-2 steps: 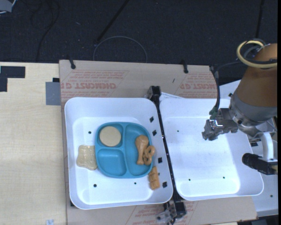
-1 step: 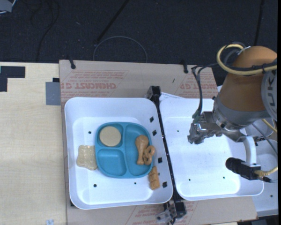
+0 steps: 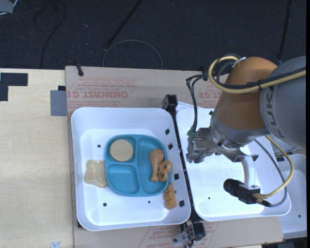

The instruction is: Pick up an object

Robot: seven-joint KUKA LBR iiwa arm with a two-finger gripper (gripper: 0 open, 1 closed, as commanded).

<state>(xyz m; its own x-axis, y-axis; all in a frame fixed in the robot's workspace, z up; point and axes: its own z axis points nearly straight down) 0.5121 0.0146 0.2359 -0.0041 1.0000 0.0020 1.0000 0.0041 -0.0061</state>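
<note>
**Inspector:** State where the items lie.

**Assistant:** All are in the left bin. A blue tray with compartments sits there, holding a round biscuit in its upper left section and a twisted pastry in its right section. A pale cracker rests against the tray's left edge, and a small brown piece lies just off its lower right corner.

**Inspector:** And the gripper?

**Assistant:** Over the right bin, close to the divider between the bins. I cannot tell how it is set; the wrist hides it.

**Inspector:** Bearing to the nearest item?

**Assistant:** The pastry lies to the left, just across the divider, long axis running top to bottom in the view. The brown piece is next nearest, lower left.

**Inspector:** Clearance?

**Assistant:** In my judgement tight: the pastry rests against the tray's rim, near the bin wall. The brown piece has open floor on its left only.
</note>
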